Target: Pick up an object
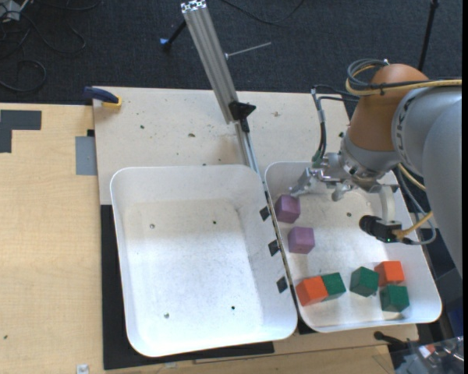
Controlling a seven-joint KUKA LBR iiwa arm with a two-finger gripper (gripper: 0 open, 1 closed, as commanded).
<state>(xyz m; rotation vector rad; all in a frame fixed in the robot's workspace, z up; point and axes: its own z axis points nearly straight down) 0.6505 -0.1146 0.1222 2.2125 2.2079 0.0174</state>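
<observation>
The right bin (351, 322) holds several small cubes. Two purple cubes (287, 207) (300, 239) lie near its left wall. Along the front sit an orange cube (311, 290) touching a green cube (333, 284), another green cube (364, 280), a second orange cube (390, 272) and a third green cube (394, 297). My gripper (321, 187) hangs over the bin's back part, just right of and behind the upper purple cube. Its fingers stand open and hold nothing.
The left bin (132, 209) sits beside the right one, with black clips on the shared wall. A slanted aluminium post (214, 61) rises behind the bins. A black cable end (378, 227) hangs by the arm. A small clamp (101, 96) lies at the bench's back left.
</observation>
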